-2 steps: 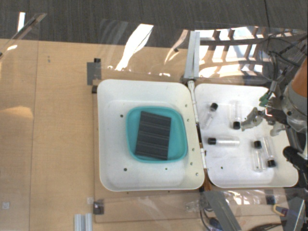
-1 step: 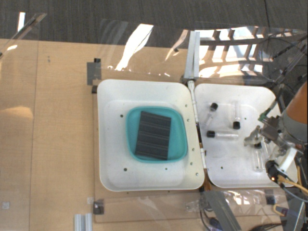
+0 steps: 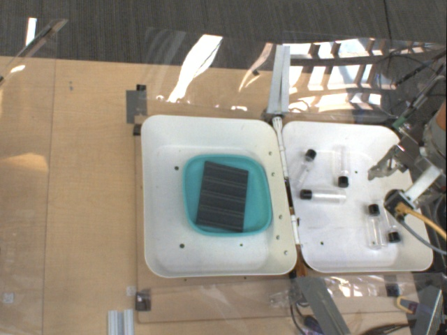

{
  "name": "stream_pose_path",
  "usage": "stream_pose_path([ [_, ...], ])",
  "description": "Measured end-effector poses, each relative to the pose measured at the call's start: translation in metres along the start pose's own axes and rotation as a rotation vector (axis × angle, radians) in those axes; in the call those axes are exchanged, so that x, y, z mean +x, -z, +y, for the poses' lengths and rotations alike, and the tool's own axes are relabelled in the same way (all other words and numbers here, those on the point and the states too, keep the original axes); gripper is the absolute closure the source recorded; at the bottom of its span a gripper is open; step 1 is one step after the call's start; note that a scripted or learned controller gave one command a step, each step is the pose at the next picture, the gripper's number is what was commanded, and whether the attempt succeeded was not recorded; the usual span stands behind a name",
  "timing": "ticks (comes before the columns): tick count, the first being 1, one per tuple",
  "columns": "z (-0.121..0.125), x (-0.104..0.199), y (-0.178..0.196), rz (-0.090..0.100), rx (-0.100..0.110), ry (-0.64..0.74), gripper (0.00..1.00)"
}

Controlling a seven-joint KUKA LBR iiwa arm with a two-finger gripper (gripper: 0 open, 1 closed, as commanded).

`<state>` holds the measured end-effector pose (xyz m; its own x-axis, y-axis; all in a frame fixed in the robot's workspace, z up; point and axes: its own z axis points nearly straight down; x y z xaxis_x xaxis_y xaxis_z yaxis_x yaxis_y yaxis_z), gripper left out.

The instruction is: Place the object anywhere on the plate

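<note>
Gripper (image 3: 392,165) at right bin's (image 3: 321,253) far edge, finger state cannot be told; clear capped vials (image 3: 323,195) lie scattered there, teal plate (image 3: 260,208) in left bin bearing dark ribbed block (image 3: 222,197): pick one vial squarely, release on bare teal

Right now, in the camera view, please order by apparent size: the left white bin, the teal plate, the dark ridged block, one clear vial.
1. left white bin
2. teal plate
3. dark ridged block
4. clear vial, by far the smallest
</note>
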<state>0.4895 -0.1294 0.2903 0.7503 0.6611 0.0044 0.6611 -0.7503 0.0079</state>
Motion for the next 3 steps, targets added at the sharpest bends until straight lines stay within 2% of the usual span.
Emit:
stream_pose_path([
  [1, -0.025, 0.02, -0.074, -0.004, 0.007, -0.296, 0.0],
  [2, -0.01, 0.009, -0.202, 0.006, 0.001, -0.25, 0.0],
  [3, -0.033, 0.029, -0.201, 0.006, -0.004, -0.494, 0.0],
])
